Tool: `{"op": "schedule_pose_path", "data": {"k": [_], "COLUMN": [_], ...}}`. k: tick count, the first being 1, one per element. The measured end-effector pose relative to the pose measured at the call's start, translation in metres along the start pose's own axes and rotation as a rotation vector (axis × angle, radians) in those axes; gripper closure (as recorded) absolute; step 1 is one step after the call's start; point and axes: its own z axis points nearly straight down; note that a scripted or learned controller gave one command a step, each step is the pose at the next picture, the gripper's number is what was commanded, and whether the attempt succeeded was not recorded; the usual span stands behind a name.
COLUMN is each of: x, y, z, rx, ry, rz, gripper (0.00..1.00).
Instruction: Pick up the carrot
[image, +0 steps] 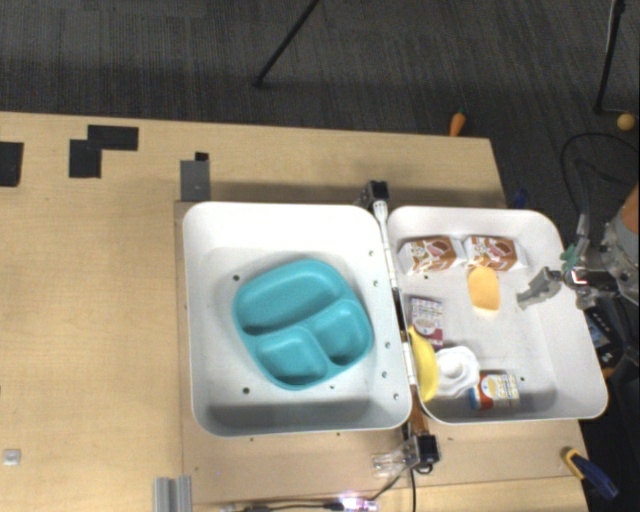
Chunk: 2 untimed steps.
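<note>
The carrot is a short, pale orange piece lying in the upper middle of the right bin, just below two brown-and-white packets. My gripper hangs over the bin's right side, level with the carrot and about a hand's width to its right. It is not touching the carrot. The arm comes in past the right rim.
Also in the right bin are a small printed packet, a banana, a white bottle and a small can along the near left. The left bin holds a teal divided plate.
</note>
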Motion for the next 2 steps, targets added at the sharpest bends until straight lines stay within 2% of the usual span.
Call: {"op": "schedule_pose_path", "data": {"k": [1,2], "x": [-0.015,0.029], "y": [0.058,0.079], "z": [0.089,0.130], "rx": [0.006,-0.001], "ry": [0.001,0.001], "rz": [-0.057,0.041], "gripper": [0.00,0.00]}}
